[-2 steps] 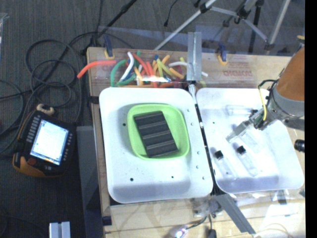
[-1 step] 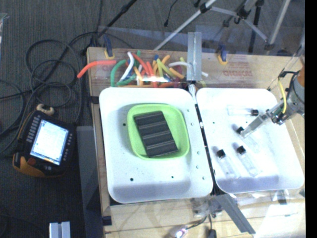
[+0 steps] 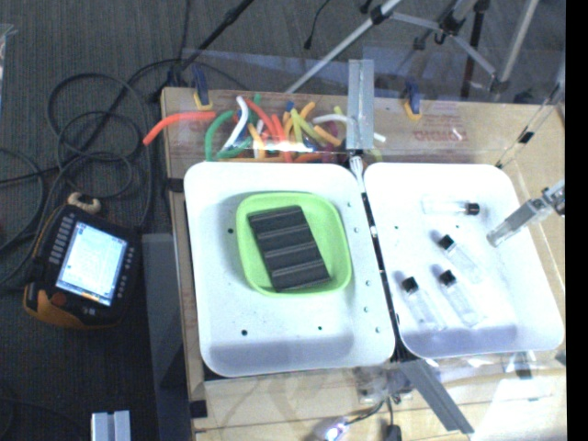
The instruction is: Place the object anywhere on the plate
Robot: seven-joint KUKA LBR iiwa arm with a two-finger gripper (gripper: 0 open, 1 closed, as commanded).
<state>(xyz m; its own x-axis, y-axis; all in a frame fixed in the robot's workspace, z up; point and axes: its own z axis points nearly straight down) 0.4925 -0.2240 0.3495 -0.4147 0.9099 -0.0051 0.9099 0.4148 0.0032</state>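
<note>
Teach pendant [image 3: 83,269] with lit screen on floor at left; black cables [image 3: 87,122] coiled above; coloured tubes [image 3: 266,127] bundled along counter's [image 3: 441,122] upper edge.

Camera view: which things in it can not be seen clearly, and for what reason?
- Claw: blurred and small at the right edge; open or shut cannot be told.
- Arm: cut off by the right edge.
- Four clear vials in the right bin: see-through bodies fade into the white floor; mostly the black caps show.
- Dark block on the green plate: its material cannot be told.
</note>
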